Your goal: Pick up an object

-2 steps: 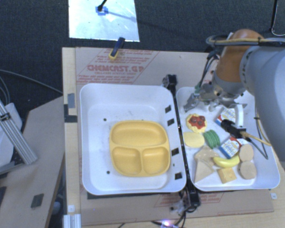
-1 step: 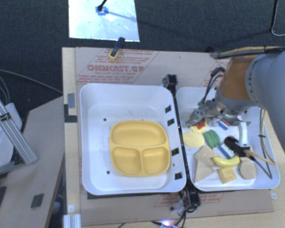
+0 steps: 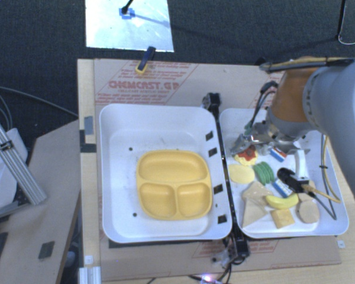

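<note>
A grey robot arm (image 3: 337,99) with an orange band reaches in from the right over the desk, angled down so that its claw (image 3: 248,145) sits low in the upper left part of the right bin (image 3: 343,218). A small red and orange piece (image 3: 246,156) lies at the claw's tip, touching it or nearly so. Whether it is gripped, and how far the claw is open, cannot be told from this angle. This piece looks like the likely pick. Just below it lie a yellow disc (image 3: 241,174) and a green ridged piece (image 3: 263,173), with a banana (image 3: 282,202) and other toy foods crowded further down (the pile is tight, so neighbours could be nudged). To do the step well, the claw should centre on the one piece, close firmly, and lift straight up, clear of the bin wall. The left bin (image 3: 115,158) holds a yellow divided tray (image 3: 174,183), well apart from the claw.
</note>
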`<move>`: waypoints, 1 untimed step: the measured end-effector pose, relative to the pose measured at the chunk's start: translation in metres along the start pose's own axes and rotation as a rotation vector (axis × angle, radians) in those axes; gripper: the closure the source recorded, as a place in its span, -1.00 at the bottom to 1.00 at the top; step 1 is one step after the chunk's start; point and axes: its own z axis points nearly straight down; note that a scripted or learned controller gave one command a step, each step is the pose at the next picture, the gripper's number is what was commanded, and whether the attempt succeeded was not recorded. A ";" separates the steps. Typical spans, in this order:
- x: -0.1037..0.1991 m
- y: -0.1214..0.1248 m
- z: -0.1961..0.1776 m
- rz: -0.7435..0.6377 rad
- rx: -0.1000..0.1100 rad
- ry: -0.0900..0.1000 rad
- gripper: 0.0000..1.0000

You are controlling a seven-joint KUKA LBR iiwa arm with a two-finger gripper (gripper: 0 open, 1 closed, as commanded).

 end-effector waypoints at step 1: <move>0.000 0.001 -0.012 -0.001 -0.004 0.000 1.00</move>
